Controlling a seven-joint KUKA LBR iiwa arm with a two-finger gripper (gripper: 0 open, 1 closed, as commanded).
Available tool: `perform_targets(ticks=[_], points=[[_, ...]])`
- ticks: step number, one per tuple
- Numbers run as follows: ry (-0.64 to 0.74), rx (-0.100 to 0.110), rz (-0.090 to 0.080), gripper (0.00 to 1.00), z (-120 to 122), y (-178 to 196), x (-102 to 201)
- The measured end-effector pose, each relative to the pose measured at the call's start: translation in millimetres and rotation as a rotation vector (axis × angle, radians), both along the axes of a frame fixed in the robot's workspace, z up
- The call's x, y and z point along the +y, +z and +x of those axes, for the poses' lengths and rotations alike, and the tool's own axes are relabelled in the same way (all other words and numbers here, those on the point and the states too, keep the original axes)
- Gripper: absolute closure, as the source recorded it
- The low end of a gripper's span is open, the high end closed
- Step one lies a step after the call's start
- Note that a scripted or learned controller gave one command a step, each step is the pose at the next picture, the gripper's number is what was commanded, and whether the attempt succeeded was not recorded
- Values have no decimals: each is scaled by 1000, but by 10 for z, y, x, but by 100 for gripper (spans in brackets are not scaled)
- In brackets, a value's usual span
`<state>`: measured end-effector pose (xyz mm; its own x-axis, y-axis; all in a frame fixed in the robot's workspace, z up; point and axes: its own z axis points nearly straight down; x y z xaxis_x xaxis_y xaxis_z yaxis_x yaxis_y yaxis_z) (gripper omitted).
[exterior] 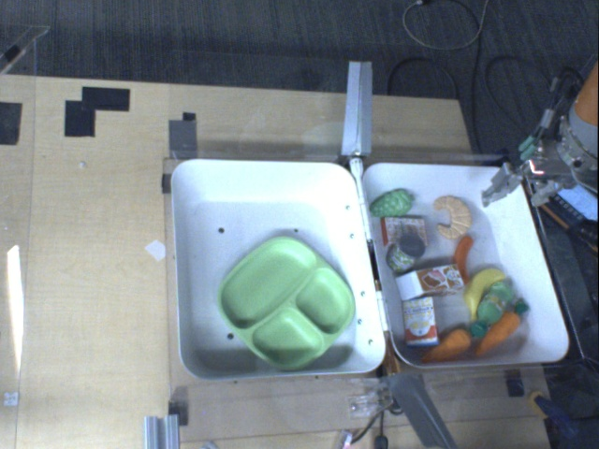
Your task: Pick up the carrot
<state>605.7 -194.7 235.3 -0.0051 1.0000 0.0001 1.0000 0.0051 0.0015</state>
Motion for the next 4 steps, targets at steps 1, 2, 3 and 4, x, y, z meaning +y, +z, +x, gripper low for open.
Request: perform_targets(ticks=[1,2,3,4], points=[[164,-8,-2,0,-818,-1083,269],[178,-24,-7,0,-486,-1226,328],[208,-3,-2,0,-1009,-472,-111],[298,-2,-1,0,-1164,-1408,-108]])
